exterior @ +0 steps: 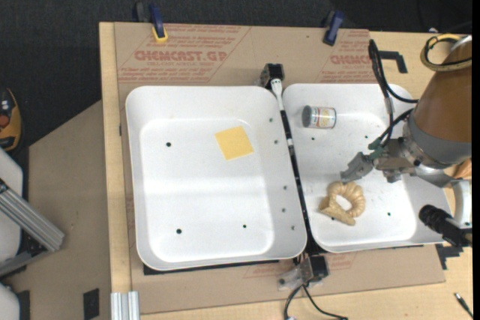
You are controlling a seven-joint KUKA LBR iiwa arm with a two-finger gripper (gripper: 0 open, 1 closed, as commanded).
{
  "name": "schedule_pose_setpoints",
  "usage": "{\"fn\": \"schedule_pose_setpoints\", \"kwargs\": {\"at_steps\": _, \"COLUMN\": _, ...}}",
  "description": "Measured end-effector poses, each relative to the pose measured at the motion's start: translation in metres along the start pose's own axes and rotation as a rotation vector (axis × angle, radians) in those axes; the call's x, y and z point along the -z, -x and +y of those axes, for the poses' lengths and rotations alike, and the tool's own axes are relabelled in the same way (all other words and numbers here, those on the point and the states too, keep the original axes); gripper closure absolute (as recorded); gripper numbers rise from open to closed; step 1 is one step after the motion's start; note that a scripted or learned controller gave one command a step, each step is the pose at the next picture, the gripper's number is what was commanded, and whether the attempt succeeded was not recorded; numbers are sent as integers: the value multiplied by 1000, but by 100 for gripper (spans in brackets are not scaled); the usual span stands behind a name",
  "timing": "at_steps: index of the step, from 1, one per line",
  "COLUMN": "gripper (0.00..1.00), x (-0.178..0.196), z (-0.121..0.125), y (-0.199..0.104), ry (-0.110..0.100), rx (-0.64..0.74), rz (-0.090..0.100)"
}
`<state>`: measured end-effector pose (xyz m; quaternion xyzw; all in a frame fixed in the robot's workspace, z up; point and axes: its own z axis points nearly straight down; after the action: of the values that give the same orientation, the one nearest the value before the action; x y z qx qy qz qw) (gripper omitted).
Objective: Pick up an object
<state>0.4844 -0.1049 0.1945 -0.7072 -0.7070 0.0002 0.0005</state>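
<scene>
The tan ring-shaped pastry, a toy that looks like a twisted bread roll [344, 203], lies in the right white plastic bin [397, 232], just below the gripper [358, 168] and a little to its left side in the camera view. It appears to be the nearest thing to the gripper, so I judge it is the likely target of the pick. The gripper hangs over the floor of this bin, close above the pastry, and nothing is visible between its fingers. If the fingers are spread or pressed together I cannot tell, because the view is too small and dark there.

The small cylindrical jar with a grey cap and a pale label [319, 117] lies on its side further up from the gripper, near the far wall of the same bin, well apart. The flat yellow square, maybe a slice of toy cheese [235, 142], rests far to the left of the gripper, in the left white plastic bin [150, 236].

The step in hand seems to be the approach: nothing is lifted yet. The next move calls, I think, for a short shift toward the pastry, then a descent so that the fingers go around one side of the ring, then closing and lifting.

On the brown board [187, 52] behind the bins red print reads "CHEMCAST GP". The label of the jar is too small to read.
</scene>
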Motion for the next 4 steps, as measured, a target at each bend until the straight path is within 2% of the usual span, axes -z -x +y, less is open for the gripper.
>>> {"fn": "schedule_pose_setpoints", "kwargs": {"at_steps": 1, "gripper": 100, "x": 11, "z": 1, "y": 0, "ry": 3, "rx": 0, "rz": -1}}
{"fn": "schedule_pose_setpoints", "kwargs": {"at_steps": 2, "gripper": 100, "x": 157, "z": 9, "y": -35, "ry": 20, "rx": 7, "rz": -2}}
{"fn": "schedule_pose_setpoints", "kwargs": {"at_steps": 3, "gripper": 100, "x": 302, "z": -5, "y": -65, "ry": 22, "rx": 5, "rz": 0}}
{"fn": "schedule_pose_setpoints", "kwargs": {"at_steps": 4, "gripper": 100, "x": 193, "z": -6, "y": -151, "ry": -10, "rx": 10, "rz": 0}}
